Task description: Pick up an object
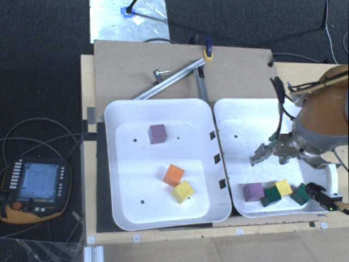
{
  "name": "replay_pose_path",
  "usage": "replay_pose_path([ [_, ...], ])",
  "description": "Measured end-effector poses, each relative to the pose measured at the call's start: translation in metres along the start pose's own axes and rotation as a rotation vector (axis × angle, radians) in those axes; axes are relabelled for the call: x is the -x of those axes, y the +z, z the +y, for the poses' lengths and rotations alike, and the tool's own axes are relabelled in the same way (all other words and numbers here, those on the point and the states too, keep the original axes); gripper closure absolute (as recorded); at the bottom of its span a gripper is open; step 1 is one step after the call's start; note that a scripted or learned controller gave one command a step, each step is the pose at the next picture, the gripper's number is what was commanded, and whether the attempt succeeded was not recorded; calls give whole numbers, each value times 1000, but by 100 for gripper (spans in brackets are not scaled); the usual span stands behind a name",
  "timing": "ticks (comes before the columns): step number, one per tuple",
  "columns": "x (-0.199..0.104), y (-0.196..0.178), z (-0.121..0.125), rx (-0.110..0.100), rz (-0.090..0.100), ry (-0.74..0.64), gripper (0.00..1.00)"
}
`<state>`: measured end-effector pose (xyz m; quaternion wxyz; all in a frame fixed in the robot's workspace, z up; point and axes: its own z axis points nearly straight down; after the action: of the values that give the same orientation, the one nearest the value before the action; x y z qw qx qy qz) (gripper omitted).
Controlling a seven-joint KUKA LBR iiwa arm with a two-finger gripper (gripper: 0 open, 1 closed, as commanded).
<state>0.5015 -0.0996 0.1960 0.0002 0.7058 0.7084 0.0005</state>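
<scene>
Several small blocks sit along the right bin's point(240, 119) near edge; we judge the purple block point(253, 191) light, rigid, best pinched across flat sides. Our gripper point(265, 153) hovers above, its opening unclear

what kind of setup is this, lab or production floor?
Likely a robotics lab test bench: two white bins holding coloured blocks, a teach pendant on the carpet, and the arm's gripper over the right bin.
</scene>
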Motion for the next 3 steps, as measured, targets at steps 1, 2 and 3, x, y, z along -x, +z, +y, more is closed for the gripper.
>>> replay_pose_path([
  [1, 0, 0, 0, 1, 0, 1, 0],
  [2, -7, 56, 7, -4, 1, 1, 0],
  [3, -7, 108, 7, -4, 0, 1, 0],
])
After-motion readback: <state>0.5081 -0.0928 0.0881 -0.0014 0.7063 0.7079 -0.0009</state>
